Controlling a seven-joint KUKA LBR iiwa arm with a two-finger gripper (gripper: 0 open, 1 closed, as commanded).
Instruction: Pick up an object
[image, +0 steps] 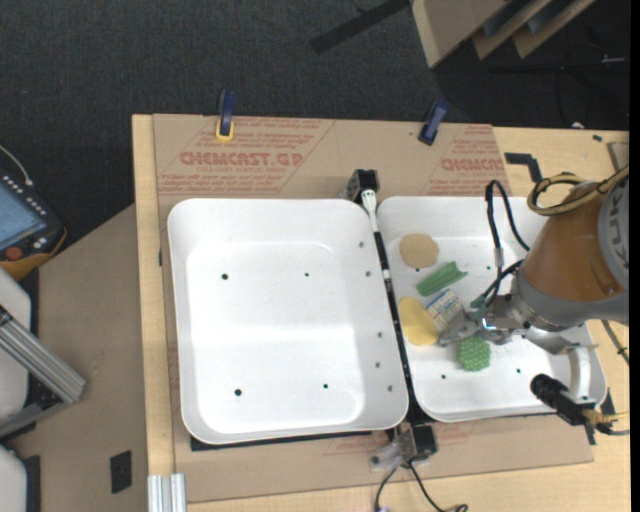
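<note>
Camera view. Two white bins are seen side by side on a cardboard-covered bench (300, 150). The left bin (200, 300) shows bare white floor with a few small dark holes. The right bin (450, 400) holds all the loose objects, gathered toward its left half, near the divider between the bins.

Contents of the right bin are recorded as follows. A tan disc (419, 250) lies toward the far wall, apart from the rest. A green strip (441, 277) lies just below it, at a slant. A yellow block (416, 322) lies beside the divider. A pale wrapped piece (443, 303) lies between the strip and the block, touching or nearly touching both. A green knobbly ball (473, 354) lies nearest the front, just beside the tool.

The arm (575, 270) is seen reaching in from the right, lowered over the right bin, with the gripper (462, 325) down among the clustered objects, between the yellow block and the green ball. This placement is judged to be a descent onto the cluster, where a grasp is most likely to meet something.

Whether the tool is apart or together cannot be told; its tip is small and confused with the objects round it. No object is seen lifted; all appear to rest on the bin floor. The pick is judged not yet achieved. Crowding is noted as a risk: neighbouring items may be pushed rather than taken.
</note>
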